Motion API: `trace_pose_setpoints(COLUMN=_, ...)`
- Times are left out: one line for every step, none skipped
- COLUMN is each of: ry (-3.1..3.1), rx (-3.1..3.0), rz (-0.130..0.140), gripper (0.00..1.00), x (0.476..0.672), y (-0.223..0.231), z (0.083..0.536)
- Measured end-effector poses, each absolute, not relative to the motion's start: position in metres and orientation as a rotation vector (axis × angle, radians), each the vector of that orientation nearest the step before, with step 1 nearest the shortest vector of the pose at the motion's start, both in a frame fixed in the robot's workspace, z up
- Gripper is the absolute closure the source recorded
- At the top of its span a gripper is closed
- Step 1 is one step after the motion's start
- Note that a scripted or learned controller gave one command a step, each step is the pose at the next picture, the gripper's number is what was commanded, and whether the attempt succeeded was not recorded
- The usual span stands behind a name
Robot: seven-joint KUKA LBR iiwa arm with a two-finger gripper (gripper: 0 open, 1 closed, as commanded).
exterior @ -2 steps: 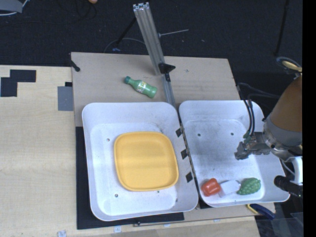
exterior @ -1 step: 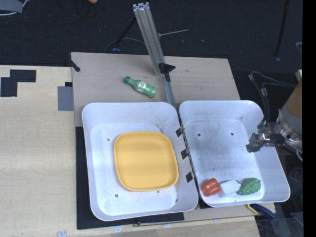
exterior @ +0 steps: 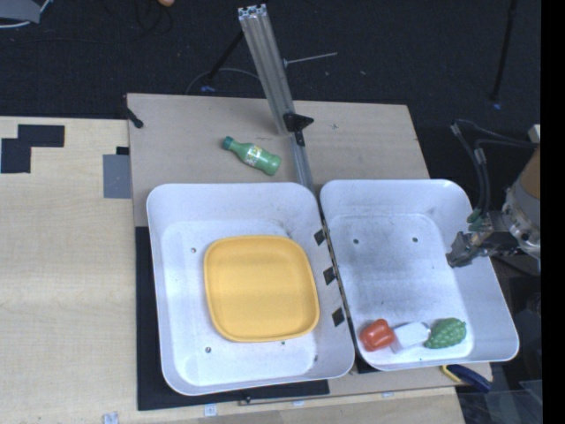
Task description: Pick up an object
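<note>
red pepper (exterior: 377, 334), green bumpy toy (exterior: 445, 332)

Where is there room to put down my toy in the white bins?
The right bin has bare floor above the red toy, white block and green toy, which crowd its near edge. The gripper hangs at its right side. In the left bin, the yellow plate leaves only strips along the walls.

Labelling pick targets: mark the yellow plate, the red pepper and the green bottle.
yellow plate (exterior: 260, 287), camera view, centre of its flat face
red pepper (exterior: 377, 335), camera view, middle of its body
green bottle (exterior: 253, 155), camera view, mid-body
</note>
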State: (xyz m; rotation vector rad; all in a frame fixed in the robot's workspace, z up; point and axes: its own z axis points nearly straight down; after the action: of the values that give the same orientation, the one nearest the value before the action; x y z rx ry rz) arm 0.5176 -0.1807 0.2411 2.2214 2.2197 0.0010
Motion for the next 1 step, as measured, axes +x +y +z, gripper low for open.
trace_pose_setpoints(ry=2.226, rx=2.217, rz=0.002, gripper=1.00, x=0.5210, y=-0.1258, z=0.2491)
